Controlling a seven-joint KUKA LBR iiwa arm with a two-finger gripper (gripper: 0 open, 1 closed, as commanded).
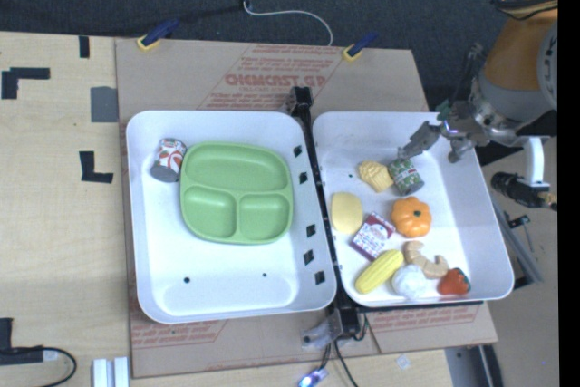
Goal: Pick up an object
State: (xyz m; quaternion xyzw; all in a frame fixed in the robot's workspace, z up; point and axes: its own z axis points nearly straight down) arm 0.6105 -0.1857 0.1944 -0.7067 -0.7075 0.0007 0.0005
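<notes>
My gripper (pixel 439 144) hangs over the far right part of the right bin (pixel 480 222), its two fingers spread apart and open, with nothing between them. Its left finger (pixel 418 141) points down toward a small dark green object (pixel 405 175) that lies just below it. Beside that object is a tan lumpy piece (pixel 374 175). An orange pumpkin (pixel 411 217), a pale yellow oval (pixel 345 212), a red and white packet (pixel 372 237), a corn cob (pixel 379 270), a white and tan item (pixel 417 271) and a red strawberry (pixel 453 283) lie nearer the front.
The left bin (pixel 154 267) holds a green divided plate (pixel 237 192) and a small red and white can (pixel 168 160) at its far left. A black divider (pixel 311 186) runs between the bins. The arm's orange band (pixel 521 50) rises at the right.
</notes>
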